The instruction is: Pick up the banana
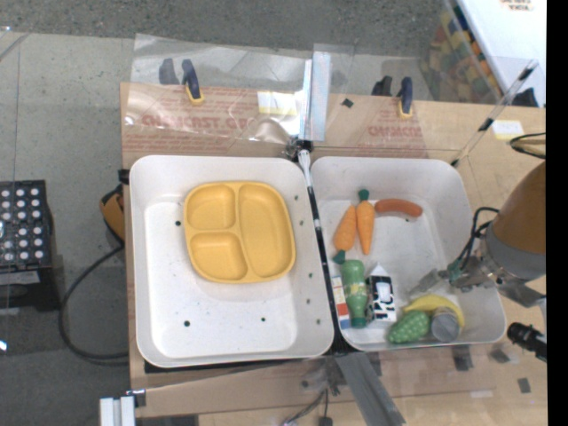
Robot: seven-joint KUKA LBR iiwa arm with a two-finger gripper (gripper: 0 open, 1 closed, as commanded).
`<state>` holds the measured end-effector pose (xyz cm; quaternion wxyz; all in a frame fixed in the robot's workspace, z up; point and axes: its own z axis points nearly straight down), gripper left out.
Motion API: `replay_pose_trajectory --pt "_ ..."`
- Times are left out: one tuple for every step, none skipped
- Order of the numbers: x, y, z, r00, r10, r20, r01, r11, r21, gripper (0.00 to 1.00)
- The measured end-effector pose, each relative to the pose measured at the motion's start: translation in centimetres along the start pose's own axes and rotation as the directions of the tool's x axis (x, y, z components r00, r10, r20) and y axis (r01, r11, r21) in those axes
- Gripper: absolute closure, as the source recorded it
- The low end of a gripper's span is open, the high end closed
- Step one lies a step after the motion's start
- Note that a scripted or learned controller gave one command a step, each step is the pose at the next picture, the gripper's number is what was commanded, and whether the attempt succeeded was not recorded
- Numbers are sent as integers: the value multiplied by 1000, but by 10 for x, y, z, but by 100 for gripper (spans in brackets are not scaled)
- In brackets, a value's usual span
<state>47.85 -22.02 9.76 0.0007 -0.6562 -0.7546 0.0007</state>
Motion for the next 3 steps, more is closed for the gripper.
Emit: replay_pose_trajectory --pt "39 6 4 1000 -6 10 6 1000 -4 0" --pt "-1 0 -13 999 -53 1 53 999 0 0" --pt "31 5 4 1000 -13 4 13 1000 -2 0"
